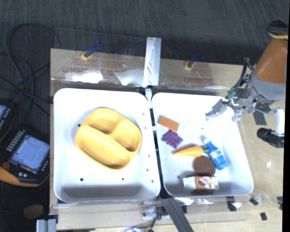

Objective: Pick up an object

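gripper hovers at right bin's 2 o'clock, fingers spread, pinching nothing. carrot lies mid-bin, toward 5 o'clock (likely light, stiff, slick plastic); grasp across thick middle.

Left bin holds one big lumpy object, centered. Right bin: small block near its left edge, crinkled piece just in front of it, carrot mid-bin, bottle touching its right end, round cookie before them, box at the front edge.
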`<action>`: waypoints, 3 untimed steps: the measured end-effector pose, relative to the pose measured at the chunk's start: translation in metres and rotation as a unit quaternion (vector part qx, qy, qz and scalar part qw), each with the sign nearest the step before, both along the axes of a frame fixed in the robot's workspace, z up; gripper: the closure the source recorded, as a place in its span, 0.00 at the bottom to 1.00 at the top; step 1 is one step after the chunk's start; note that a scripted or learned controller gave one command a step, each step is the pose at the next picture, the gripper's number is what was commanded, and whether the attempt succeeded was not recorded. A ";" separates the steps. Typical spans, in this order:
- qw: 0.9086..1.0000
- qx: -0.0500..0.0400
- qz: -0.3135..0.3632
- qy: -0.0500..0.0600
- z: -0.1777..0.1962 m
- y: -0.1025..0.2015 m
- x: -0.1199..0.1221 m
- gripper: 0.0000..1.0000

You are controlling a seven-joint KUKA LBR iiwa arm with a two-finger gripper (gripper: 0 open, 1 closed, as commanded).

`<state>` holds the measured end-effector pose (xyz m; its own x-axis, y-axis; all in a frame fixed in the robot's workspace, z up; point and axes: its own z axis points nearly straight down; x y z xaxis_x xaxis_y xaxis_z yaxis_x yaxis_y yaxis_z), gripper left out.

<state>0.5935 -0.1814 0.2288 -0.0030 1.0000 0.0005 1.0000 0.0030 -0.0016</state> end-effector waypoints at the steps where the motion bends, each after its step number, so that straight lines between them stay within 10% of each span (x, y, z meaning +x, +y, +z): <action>1: 1.000 0.001 0.004 0.001 -0.101 -0.038 -0.021 0.00; 2: 1.000 0.005 0.022 -0.003 -0.132 -0.033 -0.046 0.00; 3: 1.000 0.003 0.022 -0.002 -0.124 -0.034 -0.047 1.00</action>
<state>0.5467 -0.2152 0.1046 -0.0476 0.9988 0.0063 0.9989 0.0476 0.0033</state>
